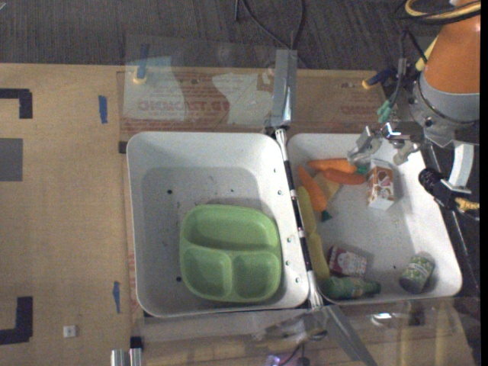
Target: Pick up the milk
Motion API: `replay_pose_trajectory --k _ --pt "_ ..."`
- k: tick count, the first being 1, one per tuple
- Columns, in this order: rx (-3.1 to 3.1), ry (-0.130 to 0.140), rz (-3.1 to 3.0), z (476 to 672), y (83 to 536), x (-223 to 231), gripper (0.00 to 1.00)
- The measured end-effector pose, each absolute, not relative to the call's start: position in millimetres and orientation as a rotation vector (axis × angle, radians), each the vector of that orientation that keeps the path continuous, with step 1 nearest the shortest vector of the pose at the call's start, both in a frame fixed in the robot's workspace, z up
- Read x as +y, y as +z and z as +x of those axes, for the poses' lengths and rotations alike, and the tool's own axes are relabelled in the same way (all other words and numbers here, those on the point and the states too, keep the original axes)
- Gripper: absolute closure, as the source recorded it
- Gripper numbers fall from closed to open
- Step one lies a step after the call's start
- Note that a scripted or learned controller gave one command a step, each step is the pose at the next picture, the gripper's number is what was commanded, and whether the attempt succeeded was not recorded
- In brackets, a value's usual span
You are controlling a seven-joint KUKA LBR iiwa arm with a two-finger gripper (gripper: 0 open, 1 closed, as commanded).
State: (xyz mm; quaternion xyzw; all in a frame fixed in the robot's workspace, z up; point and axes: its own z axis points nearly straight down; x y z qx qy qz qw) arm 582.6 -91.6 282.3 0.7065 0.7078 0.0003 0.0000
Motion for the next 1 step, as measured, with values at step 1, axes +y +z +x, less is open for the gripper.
replay_pose_trajectory --k 1 --pt "2.474 0.004 1.93 578.9 135.2 -146.0 0.0"
